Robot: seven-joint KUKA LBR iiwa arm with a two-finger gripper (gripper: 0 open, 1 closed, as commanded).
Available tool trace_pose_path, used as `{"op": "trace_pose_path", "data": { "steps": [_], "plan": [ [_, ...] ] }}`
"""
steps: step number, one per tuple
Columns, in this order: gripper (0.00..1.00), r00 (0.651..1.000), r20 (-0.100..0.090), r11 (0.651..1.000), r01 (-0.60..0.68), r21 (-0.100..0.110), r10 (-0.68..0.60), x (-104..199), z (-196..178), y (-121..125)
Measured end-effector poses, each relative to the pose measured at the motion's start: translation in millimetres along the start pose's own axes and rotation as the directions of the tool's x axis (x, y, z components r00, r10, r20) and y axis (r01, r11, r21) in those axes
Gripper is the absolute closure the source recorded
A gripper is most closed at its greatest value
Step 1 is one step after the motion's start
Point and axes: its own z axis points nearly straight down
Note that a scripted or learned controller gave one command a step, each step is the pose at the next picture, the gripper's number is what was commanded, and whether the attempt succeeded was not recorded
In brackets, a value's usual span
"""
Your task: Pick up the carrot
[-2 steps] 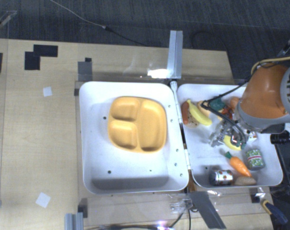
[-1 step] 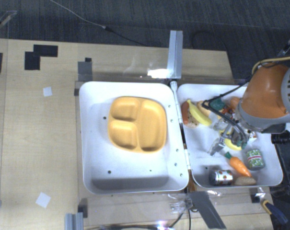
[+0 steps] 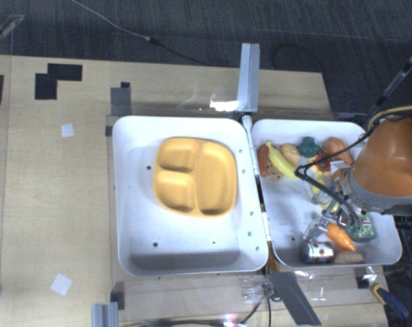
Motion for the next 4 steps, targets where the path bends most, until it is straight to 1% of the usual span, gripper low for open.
{"op": "trace_pose_path", "data": {
  "steps": [1,2,3,4],
  "plan": [
    [1.00,1.000,0.003,1.000,0.005,-0.001,-0.005,-1.7,-11.0,1.7],
    [1.00,0.999,-0.013,0.999,-0.034,0.005,0.034,-8.4,-56.5,-30.1],
    [1.00,0.935,-0.019,0.935,0.354,-0.003,-0.354,-7.6,0.6,8.2],
    [1.00,0.978,-0.002,0.978,0.208,0.002,-0.208,-1.8,-188.7,-5.5]
  ]
}}
